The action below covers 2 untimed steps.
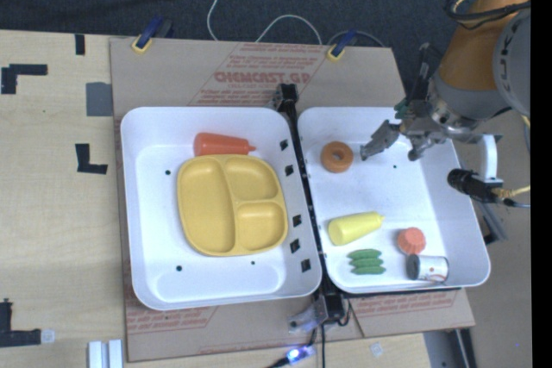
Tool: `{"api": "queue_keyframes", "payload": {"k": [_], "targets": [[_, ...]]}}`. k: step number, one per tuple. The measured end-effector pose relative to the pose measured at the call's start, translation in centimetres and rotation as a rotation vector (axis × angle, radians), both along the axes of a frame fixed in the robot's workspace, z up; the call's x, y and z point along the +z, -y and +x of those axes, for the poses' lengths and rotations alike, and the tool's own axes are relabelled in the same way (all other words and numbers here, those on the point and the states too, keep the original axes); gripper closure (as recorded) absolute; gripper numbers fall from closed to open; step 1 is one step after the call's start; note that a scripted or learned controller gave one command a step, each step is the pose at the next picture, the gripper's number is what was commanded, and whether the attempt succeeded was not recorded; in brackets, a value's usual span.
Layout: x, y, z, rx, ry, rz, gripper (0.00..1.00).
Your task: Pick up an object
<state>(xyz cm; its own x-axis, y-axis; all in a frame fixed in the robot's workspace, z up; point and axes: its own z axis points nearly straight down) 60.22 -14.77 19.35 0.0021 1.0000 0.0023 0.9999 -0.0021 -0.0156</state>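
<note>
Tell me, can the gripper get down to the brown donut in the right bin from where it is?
Probably yes. The gripper hangs open just right of the donut, which lies alone with bare bin floor around it.

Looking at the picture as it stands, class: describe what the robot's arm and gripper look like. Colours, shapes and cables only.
The arm is bulky and rounded, grey, with a broad orange band above the wrist. A thin dark cable loops over the orange part. The gripper is a small grey metal assembly ending in two slim dark fingers.
</note>
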Motion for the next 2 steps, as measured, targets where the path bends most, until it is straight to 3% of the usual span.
{"api": "queue_keyframes", "payload": {"k": [1,2], "targets": [[0.8,0.0,0.3,0.004,0.014,-0.002,0.0],[-5.2,-0.4,-0.5,0.003,0.01,-0.002,0.0]]}}
